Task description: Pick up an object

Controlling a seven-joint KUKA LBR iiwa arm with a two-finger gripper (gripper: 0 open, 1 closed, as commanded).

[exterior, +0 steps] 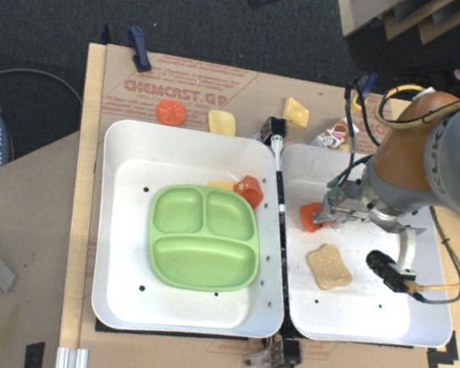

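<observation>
Cardboard-topped bench point(228, 80) on dark carpet, two white bins point(115, 205); arm point(439, 159) reaching from right, gripper point(328, 215) lowered onto orange-red object point(309, 217) in right bin, finger state indiscernible.

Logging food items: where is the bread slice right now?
The bread slice lies in the right bin, left of centre, below the claw and the red piece.

Faint red "CHEMCAST GP" lettering, repeated small print around it unreadable, on the brown board point(226, 93) under the bins.
</observation>
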